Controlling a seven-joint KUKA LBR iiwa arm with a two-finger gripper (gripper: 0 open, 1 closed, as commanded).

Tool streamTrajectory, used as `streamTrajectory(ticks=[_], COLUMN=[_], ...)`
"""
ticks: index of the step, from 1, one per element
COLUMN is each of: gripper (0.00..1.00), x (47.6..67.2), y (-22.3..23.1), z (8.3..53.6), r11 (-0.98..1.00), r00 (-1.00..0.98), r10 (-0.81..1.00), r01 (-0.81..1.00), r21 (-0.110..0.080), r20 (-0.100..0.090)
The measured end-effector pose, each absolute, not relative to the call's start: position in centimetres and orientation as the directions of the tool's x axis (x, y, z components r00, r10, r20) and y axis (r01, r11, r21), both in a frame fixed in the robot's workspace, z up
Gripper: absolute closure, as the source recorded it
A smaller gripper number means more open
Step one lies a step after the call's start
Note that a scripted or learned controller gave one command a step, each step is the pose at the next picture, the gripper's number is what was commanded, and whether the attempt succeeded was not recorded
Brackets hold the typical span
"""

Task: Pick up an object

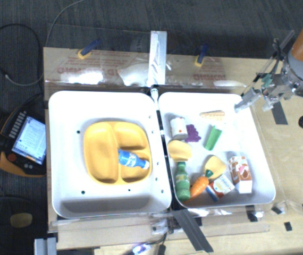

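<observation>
— Robot lab? 
— Yes: plywood bench (279, 163) with two white bins (66, 195), teach pendant (21, 142) and loose cables (13, 52) on grey carpet (220, 15), clamps (89, 48) holding plastic sheet.

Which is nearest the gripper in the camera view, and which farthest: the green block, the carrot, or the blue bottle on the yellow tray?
Measured from the gripper at the right bin's upper right edge:
1. Green block, upper part of the right bin, nearest.
2. Carrot, lower part of the right bin.
3. Blue bottle, on the yellow tray in the left bin, farthest.
</observation>
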State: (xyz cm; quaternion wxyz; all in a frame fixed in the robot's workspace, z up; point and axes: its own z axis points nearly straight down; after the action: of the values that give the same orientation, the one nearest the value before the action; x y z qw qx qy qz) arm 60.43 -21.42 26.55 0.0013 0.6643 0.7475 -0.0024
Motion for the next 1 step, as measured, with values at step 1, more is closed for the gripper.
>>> streamTrajectory(ticks=[1], gripper=[0.00], x=[60.13], y=[-18.63], z=[13.29], r11=[0.144], r00=[-0.144], r10=[0.990], r01=[0.990], r21=[-0.002], r20=[0.000])
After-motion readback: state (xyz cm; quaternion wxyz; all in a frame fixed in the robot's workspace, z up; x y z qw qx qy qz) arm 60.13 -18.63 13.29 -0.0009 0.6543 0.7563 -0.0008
